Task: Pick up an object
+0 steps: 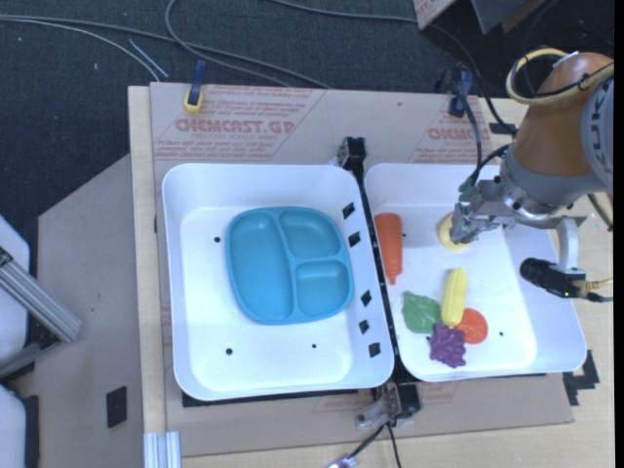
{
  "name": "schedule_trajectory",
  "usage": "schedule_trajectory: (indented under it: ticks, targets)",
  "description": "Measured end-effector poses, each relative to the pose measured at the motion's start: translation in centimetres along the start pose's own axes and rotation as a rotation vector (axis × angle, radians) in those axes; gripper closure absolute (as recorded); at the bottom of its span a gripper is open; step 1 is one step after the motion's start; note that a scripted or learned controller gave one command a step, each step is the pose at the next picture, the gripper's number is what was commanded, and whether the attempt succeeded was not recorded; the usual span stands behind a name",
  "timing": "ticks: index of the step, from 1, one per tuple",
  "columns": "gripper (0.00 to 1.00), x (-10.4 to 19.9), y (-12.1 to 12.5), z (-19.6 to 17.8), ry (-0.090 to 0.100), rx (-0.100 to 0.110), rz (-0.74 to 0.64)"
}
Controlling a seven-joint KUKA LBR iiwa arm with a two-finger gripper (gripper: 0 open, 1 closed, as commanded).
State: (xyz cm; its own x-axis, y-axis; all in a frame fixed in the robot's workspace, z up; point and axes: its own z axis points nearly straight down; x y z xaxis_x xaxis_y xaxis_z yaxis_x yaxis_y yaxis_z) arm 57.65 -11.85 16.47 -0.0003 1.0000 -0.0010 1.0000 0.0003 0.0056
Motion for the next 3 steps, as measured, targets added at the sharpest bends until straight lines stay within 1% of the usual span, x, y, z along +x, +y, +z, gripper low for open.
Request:
schedule_trajectory:
  ticks: [1,2,3]
  targets:
    - [1.00,0.0,0.1,-4.4,0.000,0.000,-0.001]
    - [1.00,0.0,0.3,-9.8,0.000,-0.001,-0.001]
    - [1.00,5.5,0.0,-8.9,0.004,0.008,-0.005]
